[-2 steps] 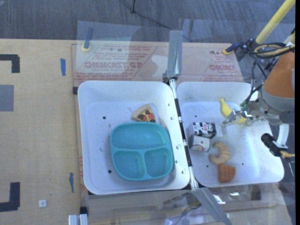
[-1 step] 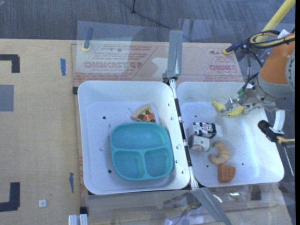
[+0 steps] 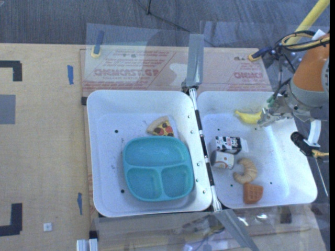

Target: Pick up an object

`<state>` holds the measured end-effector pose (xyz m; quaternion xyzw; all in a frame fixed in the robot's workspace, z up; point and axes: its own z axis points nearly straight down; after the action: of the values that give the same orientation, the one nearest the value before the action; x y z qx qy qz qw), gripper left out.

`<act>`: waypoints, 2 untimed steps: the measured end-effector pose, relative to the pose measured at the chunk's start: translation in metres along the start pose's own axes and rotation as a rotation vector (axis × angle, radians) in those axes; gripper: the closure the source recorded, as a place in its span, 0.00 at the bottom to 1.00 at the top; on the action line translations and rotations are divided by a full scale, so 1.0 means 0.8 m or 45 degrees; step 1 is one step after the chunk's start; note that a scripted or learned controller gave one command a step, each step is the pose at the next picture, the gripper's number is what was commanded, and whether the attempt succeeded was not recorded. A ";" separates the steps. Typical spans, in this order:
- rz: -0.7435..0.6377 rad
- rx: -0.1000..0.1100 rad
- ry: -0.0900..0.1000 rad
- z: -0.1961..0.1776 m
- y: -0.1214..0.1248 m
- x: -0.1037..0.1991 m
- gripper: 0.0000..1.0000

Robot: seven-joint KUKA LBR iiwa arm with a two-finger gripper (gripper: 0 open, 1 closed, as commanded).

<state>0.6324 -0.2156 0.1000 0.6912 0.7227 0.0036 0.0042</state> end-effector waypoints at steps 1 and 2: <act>-0.001 0.000 0.002 0.000 0.000 0.001 0.00; -0.044 0.019 0.000 0.017 0.047 0.084 0.00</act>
<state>0.6667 -0.1468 0.0866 0.6787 0.7345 -0.0018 -0.0006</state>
